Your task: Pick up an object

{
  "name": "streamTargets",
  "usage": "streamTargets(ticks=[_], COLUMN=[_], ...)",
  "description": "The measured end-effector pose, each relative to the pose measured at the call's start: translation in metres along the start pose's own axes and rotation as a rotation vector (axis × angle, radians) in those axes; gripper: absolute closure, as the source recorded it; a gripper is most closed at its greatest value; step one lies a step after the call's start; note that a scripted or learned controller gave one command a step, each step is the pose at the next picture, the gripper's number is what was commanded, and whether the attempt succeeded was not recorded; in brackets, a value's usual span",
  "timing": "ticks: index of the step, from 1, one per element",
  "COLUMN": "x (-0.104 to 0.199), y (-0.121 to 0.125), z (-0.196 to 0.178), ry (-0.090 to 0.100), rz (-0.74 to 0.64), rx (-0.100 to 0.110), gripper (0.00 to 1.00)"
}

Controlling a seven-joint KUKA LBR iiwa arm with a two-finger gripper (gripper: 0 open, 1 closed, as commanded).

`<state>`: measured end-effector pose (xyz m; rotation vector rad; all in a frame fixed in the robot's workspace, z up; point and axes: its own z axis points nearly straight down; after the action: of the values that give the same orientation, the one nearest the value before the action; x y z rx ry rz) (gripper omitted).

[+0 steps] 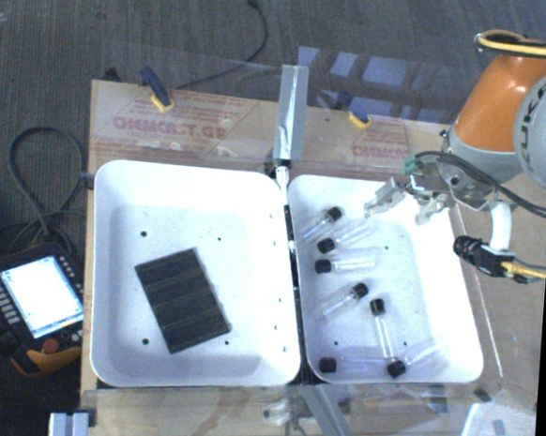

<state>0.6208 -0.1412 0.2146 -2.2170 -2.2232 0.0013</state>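
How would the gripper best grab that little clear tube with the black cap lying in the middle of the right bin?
Probably from straight above, across the clear body of the tube, not the cap. It lies flat and slanted, apart from its neighbours, so the gripper would close across its narrow width.

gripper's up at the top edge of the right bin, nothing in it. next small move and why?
Probably drop down and left toward the nearest black-capped vial. The gripper sits open over the upper part of the right bin with nothing between its fingers, and that vial lies closest, slightly apart from the others.
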Motion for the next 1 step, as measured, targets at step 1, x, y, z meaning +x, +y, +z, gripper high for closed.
streamTargets(ticks=[1], x=[0.0109], y=[0.0110], z=[0.0752], ry=[-0.002], rz=[-0.060], rx=[0.001], gripper=[0.00])
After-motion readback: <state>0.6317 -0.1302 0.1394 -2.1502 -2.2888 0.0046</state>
